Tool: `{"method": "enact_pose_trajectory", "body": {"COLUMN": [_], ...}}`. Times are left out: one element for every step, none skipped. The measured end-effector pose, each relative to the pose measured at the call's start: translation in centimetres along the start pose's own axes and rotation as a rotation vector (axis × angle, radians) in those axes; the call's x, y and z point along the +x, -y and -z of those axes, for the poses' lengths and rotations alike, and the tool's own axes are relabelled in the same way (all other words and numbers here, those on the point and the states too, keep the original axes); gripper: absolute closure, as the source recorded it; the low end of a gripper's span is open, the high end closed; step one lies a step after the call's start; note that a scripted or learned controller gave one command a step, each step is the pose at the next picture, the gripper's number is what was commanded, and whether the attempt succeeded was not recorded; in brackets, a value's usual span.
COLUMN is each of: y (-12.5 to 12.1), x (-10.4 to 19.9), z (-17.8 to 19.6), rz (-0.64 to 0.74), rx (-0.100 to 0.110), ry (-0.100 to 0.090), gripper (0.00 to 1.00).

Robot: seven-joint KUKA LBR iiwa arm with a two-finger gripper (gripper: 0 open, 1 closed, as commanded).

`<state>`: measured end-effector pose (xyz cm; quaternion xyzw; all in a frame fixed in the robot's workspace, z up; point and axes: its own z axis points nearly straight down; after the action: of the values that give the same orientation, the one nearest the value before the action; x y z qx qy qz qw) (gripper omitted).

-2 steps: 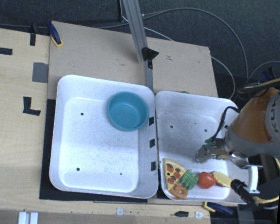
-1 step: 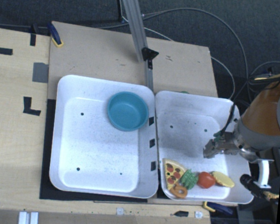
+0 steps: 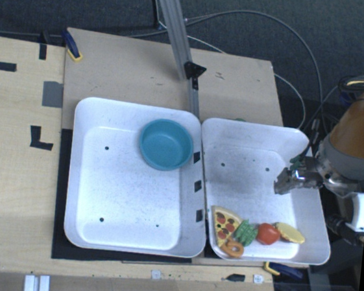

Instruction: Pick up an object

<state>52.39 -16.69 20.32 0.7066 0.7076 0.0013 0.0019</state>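
Along the right bin's (image 3: 253, 150) front edge lie several toy foods: a pizza slice (image 3: 223, 223), a green piece (image 3: 246, 232), an orange ring (image 3: 233, 248), a red tomato (image 3: 267, 233) and a yellow piece (image 3: 290, 233). A blue bowl (image 3: 165, 144) sits at the back right of the left bin (image 3: 98, 191). My gripper (image 3: 287, 181) hangs over the right bin's right side, above and behind the tomato and the yellow piece. I see nothing between its dark fingers.
A grey metal post (image 3: 181, 37) slants down from the top to the gap between the two bins. Cables (image 3: 296, 57) loop over the bench behind the right bin. The arm's orange band (image 3: 359, 126) stands at the right edge.
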Motion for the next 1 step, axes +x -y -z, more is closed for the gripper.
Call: {"method": "enact_pose_trajectory", "body": {"y": [-0.08], "x": [0.01], "z": [3.77], "rz": [-0.001], "rx": [0.002], "ry": [0.0], "gripper": [1.0]}}
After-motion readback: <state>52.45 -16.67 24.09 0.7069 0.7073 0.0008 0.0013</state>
